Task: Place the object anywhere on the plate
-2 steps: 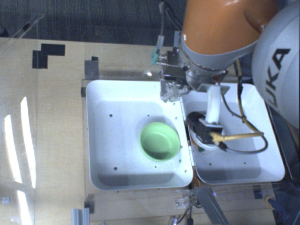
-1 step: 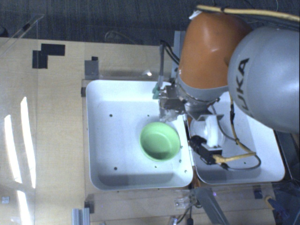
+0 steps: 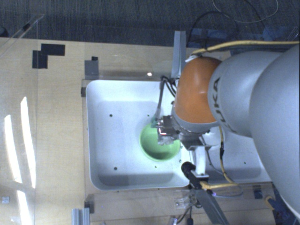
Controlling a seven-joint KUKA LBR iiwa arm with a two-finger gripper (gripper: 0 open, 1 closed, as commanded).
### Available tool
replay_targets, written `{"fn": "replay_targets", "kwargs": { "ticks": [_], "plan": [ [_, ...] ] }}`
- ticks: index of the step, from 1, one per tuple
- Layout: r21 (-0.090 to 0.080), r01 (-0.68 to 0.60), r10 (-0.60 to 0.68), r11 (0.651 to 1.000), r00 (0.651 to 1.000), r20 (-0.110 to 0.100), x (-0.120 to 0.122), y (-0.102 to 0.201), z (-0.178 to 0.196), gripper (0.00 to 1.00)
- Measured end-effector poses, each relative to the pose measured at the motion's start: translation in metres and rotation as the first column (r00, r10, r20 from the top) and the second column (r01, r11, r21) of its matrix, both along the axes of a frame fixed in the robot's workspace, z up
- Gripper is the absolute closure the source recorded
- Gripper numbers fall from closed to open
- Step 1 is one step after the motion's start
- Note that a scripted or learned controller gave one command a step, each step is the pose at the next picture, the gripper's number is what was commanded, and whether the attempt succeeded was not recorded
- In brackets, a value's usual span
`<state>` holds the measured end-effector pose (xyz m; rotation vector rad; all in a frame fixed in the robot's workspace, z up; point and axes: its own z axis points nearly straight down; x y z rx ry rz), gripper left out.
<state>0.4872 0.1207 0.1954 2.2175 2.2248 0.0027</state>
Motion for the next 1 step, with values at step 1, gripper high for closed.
{"fn": "replay_targets", "kwargs": {
  "ticks": [1],
  "plan": [
    [0.001,0.116,-0.116,0.993,0.993,0.003,0.0578,-0.0078,0.0216,1.00]
  ]
}}
